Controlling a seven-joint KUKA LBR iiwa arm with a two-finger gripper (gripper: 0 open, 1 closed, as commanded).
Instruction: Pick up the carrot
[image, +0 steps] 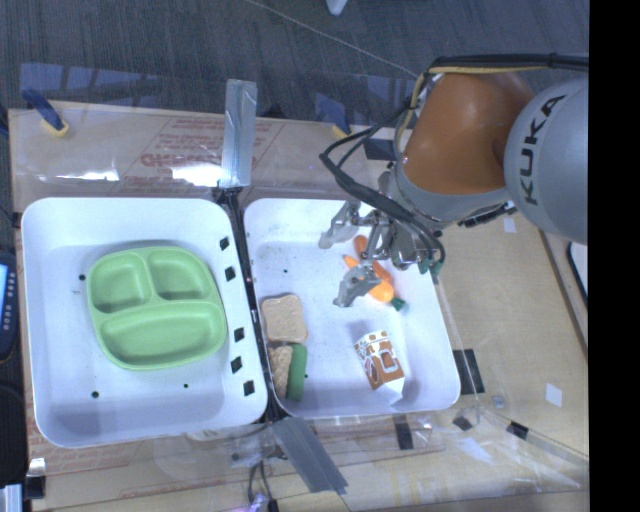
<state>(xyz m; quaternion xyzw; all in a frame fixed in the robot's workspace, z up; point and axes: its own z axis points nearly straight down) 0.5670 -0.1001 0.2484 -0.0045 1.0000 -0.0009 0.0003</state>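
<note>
We are looking down on two white bins: the left bin (40, 300) is holding a green divided plate (155, 305), and in the right bin (300, 225) our gripper (352, 262) is sitting over the carrot (374, 284), near a bread slice (284, 318) and a snack packet (381, 362).

Around my end effector (362, 262) the right bin (300, 225) floor is free to the left; bread slices (283, 318) and a small packet (380, 362) block the near side.

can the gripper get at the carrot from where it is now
Probably yes. The gripper sits right over the carrot in the right bin, and the bread and snack packet lie apart from it.
</note>
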